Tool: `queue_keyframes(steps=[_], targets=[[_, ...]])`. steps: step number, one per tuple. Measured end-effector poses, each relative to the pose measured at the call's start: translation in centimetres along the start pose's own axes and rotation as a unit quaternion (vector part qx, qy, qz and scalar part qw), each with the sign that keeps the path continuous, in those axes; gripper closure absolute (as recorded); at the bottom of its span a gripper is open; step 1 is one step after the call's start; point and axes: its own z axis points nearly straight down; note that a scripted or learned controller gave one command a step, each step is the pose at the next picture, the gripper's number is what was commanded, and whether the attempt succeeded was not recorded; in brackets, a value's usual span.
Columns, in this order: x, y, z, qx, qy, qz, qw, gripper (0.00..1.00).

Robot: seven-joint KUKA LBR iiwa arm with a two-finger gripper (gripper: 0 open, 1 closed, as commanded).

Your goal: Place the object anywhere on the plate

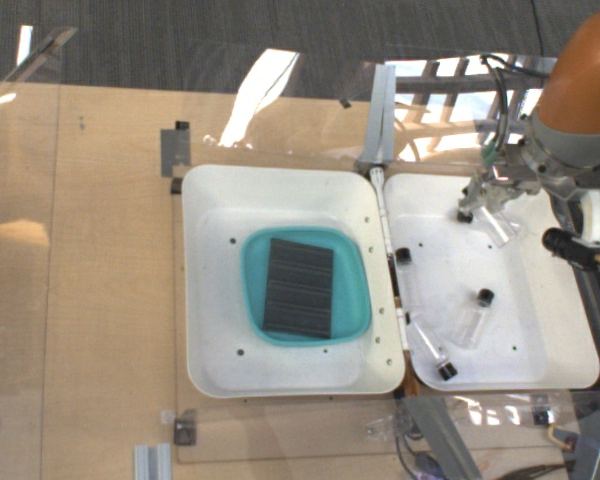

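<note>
We see the jaws (483,200) over the far part of the right bin (540,268), under the grey wrist with its orange band. A clear vial (498,224) lies just below the fingertips, tilted from upper left to lower right, but whether it sits between the fingers or merely under them we cannot tell, nor whether the jaws are released or clenched.

The plate (355,298), teal, sits in the left bin (210,268), well apart from the jaws and to their left in this view. A dark ribbed slab (299,287) already lies on it, covering most of its middle, its long axis running near to far.

In the right bin we count more candidates: a clear vial with a black cap (474,315) near the centre, lying at a slant, another capped vial (432,353) by the near left corner, close to the divider, and a small black cap (402,256) by the left wall.

We judge that the coming move turns on carrying any grasped vial leftward across the divider to the plate's bare teal margin.
</note>
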Motion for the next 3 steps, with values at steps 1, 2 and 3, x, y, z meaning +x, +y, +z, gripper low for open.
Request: queue_keyframes(steps=[1, 2, 3], targets=[[7.7, -7.0, 4.2, 0.003, 0.001, 0.012, 0.9999, 1.0], [15.2, -6.8, 4.1, 0.002, 0.001, -0.07, 0.9976, 1.0], [15.1, -6.8, 4.1, 0.002, 0.001, -0.069, 0.9976, 0.0]])
